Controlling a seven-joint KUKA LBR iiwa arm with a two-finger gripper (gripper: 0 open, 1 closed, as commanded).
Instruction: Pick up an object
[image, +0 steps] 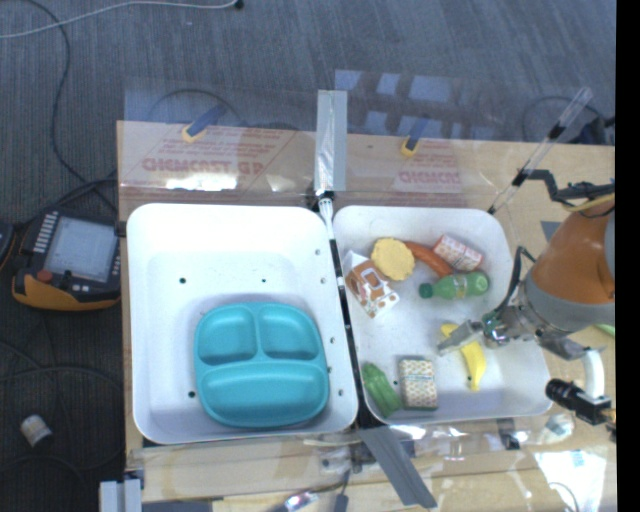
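You saw the arm reach into the right bin (500, 405) from the right side of the camera view, its tool (470, 335) low over the yellow banana (474, 364) near the front of that bin; whether the tool was apart or together could not be told, and nothing showed between its fingers. By the look of it, the approach stage was in hand, the grasp not yet made. The next move called for the tool to settle squarely over the banana and lift without nudging its neighbours. Nearest you in that bin lay a green vegetable (378, 386) and a patterned block (417, 382), just beside one another. Farther back sat a green bottle (456, 287), a small orange-and-white carton (370, 287), a yellow round piece (394, 259), a carrot (430, 258) and a pink packet (459, 251); their labels were too small to read. The left bin (165, 250) held a teal divided tray (262, 363). Beyond, clear sheeting on the bench (470, 165) carried red lettering, mirrored and illegible.
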